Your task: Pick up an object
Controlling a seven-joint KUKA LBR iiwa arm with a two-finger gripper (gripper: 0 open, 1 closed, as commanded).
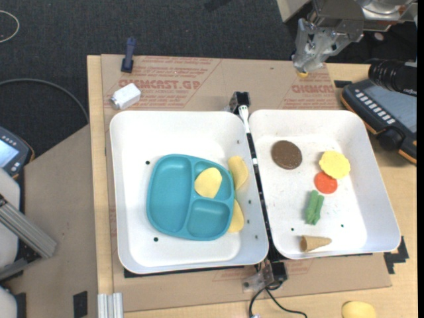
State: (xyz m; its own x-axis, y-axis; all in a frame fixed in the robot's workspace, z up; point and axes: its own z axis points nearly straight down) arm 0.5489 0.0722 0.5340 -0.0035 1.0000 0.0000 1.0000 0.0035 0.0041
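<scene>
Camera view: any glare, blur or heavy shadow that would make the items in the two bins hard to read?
Camera view: lighting is even and soft, with faint shadows under the blue tray and the green piece; the white right bin is bright but not blown out; bin contents look sharp, while the gripper at the top edge looks slightly soft, its tips hard to read.

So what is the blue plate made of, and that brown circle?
The blue plate looks like smooth plastic: one even colour, moulded compartments, a slight sheen. The brown circle seems matte, probably plastic or rubber toy food, like a cookie or patty; its flat, dull surface leaves that open.
</scene>
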